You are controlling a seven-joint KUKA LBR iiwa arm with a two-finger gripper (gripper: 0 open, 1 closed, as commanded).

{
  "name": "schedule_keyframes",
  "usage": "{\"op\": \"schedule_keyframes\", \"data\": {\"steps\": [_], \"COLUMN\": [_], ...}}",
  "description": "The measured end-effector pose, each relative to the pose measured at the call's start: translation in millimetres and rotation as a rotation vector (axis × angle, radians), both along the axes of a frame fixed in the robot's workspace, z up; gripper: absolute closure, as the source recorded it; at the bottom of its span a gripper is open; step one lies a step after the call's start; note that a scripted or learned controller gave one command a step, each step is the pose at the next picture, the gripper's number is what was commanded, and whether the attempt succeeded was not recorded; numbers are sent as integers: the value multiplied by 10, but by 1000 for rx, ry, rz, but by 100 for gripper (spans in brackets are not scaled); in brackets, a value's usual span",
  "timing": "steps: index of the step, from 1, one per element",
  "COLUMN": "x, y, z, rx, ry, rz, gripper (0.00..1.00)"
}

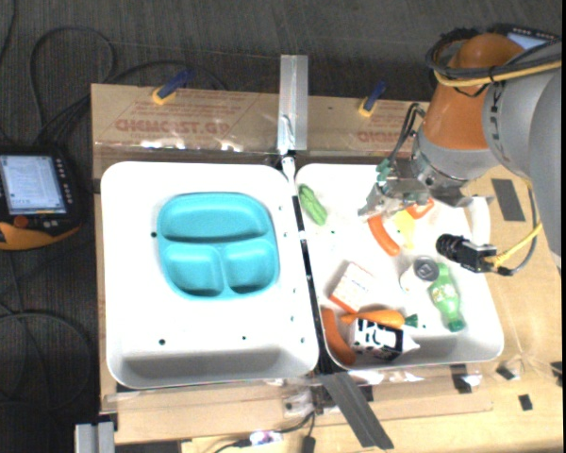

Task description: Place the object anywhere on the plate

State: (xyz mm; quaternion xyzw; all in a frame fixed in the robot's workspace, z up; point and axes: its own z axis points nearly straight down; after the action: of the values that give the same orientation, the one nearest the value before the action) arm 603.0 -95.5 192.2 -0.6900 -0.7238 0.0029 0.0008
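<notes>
faint red print on cardboard point(184, 121), unreadable.

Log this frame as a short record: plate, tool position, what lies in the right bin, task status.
plate: turquoise three-compartment plate in the left bin, nothing on it
tool: tool low over the upper part of the right bin, just above an orange carrot-like piece
right bin items: green pod-like toy, green bottle, small card, black-and-white pack
task status: no object on the plate yet
</notes>
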Motion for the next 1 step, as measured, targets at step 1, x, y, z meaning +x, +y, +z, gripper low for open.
{"op": "schedule_keyframes", "data": {"steps": [1], "x": [-115], "y": [870], "z": [-119], "rx": [3], "ry": [1], "rz": [125], "gripper": [100]}}
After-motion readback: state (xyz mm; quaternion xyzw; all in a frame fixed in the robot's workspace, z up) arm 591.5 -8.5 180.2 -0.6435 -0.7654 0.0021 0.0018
